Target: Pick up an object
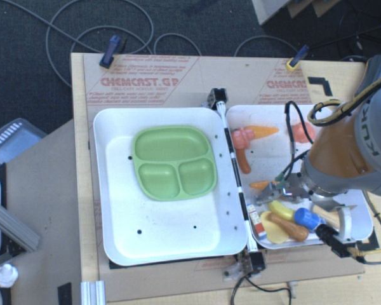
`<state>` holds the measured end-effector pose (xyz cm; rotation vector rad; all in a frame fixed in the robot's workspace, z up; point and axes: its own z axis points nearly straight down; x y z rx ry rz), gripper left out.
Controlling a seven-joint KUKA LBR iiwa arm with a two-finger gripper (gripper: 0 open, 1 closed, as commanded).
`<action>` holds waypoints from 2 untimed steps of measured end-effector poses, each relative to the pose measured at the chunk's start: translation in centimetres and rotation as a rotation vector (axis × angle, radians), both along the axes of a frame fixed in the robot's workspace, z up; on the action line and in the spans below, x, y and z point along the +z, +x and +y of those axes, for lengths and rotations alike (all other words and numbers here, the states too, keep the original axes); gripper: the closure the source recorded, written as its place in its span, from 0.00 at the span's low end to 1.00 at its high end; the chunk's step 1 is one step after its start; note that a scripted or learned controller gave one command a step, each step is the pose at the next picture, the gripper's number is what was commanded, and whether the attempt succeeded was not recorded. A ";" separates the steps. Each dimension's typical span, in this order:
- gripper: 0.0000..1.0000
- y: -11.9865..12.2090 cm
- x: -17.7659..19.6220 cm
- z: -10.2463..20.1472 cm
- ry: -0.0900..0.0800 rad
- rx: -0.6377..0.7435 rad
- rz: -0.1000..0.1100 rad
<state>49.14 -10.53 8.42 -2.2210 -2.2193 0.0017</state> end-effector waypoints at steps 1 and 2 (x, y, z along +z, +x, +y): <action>0.00 8.2 6.3 -6.1 -0.001 0.001 -0.003; 0.00 3.6 0.0 -3.1 0.000 0.001 -0.001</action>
